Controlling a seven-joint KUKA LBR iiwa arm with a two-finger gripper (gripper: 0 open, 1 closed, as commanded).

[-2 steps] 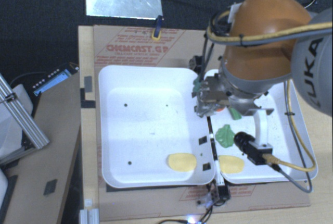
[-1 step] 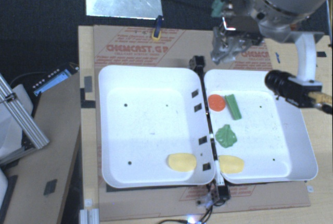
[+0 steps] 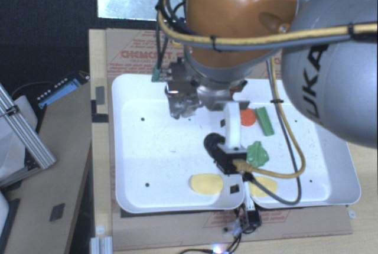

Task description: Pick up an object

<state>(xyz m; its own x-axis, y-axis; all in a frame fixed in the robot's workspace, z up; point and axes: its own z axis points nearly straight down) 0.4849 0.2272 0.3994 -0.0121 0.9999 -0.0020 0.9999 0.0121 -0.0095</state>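
My gripper (image 3: 182, 106) hangs over the back middle of the left white bin (image 3: 125, 146), under the big orange wrist band, with nothing visible in it. A flat yellow oval (image 3: 206, 184) lies near this bin's front edge, well in front of the gripper. In the right bin (image 3: 347, 186) a red-orange disc (image 3: 248, 117) sits beside a green bar (image 3: 264, 120). A crumpled green piece (image 3: 257, 154) lies in front of them, and a second yellow piece (image 3: 263, 186) lies at the front, partly behind a cable.
The arm's grey body covers the back and right of the right bin. A yellow cable (image 3: 293, 158) loops down over that bin. Cardboard (image 3: 136, 49) lies under both bins, and a wooden bench edge (image 3: 59, 188) runs along the left.
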